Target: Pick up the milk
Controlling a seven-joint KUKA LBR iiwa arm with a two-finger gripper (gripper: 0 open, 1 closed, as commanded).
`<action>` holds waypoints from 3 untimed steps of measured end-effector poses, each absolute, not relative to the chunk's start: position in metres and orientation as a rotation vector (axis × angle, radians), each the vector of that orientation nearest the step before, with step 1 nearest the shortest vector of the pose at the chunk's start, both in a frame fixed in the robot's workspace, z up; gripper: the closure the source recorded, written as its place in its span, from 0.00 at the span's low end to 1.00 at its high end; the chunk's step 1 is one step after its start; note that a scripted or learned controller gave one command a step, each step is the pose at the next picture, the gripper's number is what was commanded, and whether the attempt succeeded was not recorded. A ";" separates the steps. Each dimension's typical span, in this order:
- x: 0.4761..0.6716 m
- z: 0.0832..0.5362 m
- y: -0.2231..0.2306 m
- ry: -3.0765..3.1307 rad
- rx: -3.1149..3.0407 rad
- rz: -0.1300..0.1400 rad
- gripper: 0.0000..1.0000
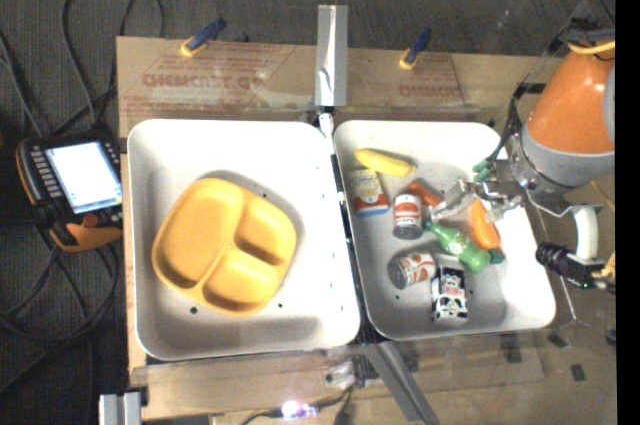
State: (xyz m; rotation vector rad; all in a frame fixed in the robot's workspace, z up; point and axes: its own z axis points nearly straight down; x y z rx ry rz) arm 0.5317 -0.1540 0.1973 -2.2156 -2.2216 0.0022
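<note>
**Below-left of the gripper: the milk, untouched**

Down and a little left of the gripper (pixel 478 196), toward the near edge of the right bin (pixel 520 313), you'll find the milk (pixel 451 295): a small boxy carton, white with black cow-patches, lying flat with its long axis running roughly toward and away from you in the camera view. It sits well clear of the gripper, with a green bottle (pixel 461 246) lying slantwise between the two and an orange carrot (pixel 484 226) just under the wrist.

You can't tell from this view whether the gripper is parted or closed; the metal and green parts at the wrist blur together, and nothing is visibly held.

Beside the milk, on the side away from the arm, a squat can (pixel 412 270) with a red-and-white label almost touches the carton's upper corner. Farther off, left of the gripper, stand a second small can (pixel 407 215), an upright carton with an orange label (pixel 367 192), and a smooth yellow banana (pixel 384 163).

My judgement: the move hinges on passing over the bottle and closing across the carton's short width. Its flat cardboard faces should grip well; the rounded can nearby may get nudged.
</note>
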 end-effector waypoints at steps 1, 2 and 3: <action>0.490 0.120 -0.132 -2.716 -1.620 -0.013 0.00; 0.502 0.219 -0.096 -2.623 -1.728 0.001 0.00; 0.485 0.095 -0.099 -2.638 -1.705 -0.002 0.00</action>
